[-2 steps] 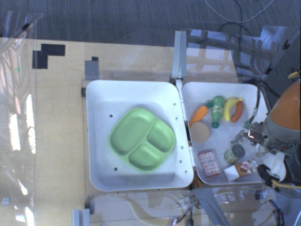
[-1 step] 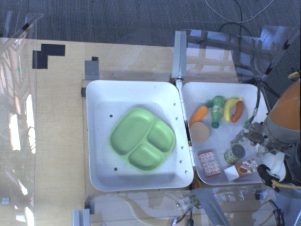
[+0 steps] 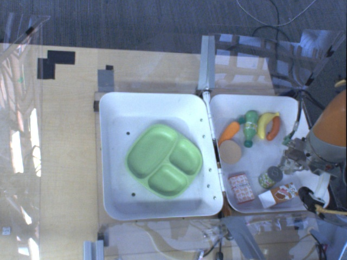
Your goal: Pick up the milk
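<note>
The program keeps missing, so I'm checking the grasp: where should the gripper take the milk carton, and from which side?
Likely from above, across the narrow width of the milk carton: it lies flat and slanted in the right bin, its near corner.

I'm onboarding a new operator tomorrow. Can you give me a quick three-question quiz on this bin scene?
1. True or false: the green plate lies in the same bin as the milk carton.
2. Which lies nearest the gripper: A) carrot B) can C) banana?
3. Fill in: the milk carton lies on its ___ near the right bin's front corner.

Key: 1 false; 2 B; 3 side.
</note>
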Controlling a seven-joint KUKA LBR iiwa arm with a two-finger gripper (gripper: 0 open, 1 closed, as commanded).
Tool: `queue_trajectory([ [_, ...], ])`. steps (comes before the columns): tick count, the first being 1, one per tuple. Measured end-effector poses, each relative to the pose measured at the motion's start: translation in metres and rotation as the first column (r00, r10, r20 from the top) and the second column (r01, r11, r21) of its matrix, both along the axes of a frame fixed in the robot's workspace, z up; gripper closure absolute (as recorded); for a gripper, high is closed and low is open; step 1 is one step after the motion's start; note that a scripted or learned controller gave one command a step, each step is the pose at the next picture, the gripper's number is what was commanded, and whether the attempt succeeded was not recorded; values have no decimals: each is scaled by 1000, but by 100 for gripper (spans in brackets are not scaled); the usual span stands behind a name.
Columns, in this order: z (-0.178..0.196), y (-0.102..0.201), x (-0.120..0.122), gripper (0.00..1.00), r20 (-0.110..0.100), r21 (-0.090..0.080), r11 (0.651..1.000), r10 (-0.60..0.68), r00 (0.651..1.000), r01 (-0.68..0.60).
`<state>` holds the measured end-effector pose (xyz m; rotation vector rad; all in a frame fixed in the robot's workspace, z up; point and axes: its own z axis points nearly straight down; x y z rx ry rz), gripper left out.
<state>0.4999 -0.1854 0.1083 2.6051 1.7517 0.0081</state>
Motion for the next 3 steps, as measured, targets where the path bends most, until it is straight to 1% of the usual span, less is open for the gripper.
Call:
queue_trajectory([
  [1, 75, -10, -12, 100, -2, -1, 966, -259, 966, 259],
  [2, 308, -7, -12, 100, 0, -2, 960, -280, 960, 280],
  [3, 327, 58, 76, 100, -2, -2, 996, -84, 996, 84],
])
